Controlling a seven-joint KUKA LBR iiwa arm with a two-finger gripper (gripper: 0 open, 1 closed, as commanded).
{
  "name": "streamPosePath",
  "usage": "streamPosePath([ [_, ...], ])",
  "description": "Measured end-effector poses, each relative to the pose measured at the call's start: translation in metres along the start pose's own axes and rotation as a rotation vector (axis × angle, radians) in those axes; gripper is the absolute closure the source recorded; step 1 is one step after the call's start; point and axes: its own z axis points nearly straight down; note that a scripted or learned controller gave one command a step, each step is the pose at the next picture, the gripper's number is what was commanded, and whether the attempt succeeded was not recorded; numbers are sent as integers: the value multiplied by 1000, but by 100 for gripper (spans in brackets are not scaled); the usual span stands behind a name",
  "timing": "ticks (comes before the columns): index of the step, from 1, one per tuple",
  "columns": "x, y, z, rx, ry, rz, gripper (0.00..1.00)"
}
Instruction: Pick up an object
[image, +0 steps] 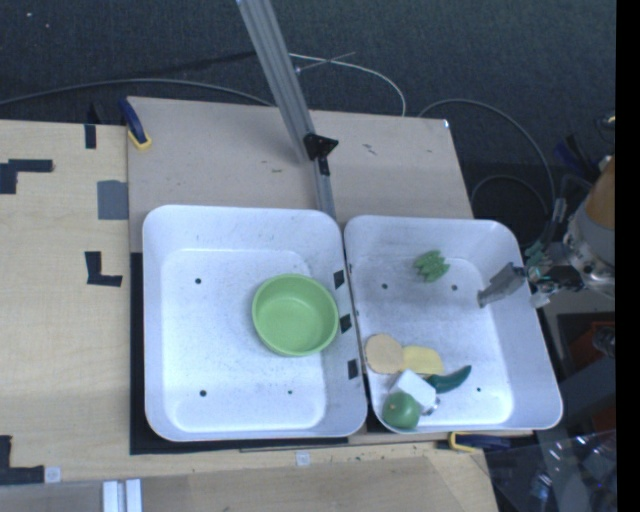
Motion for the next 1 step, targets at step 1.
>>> streamPosePath([
  [1, 0, 0, 0, 0, 0, 0, 0],
])
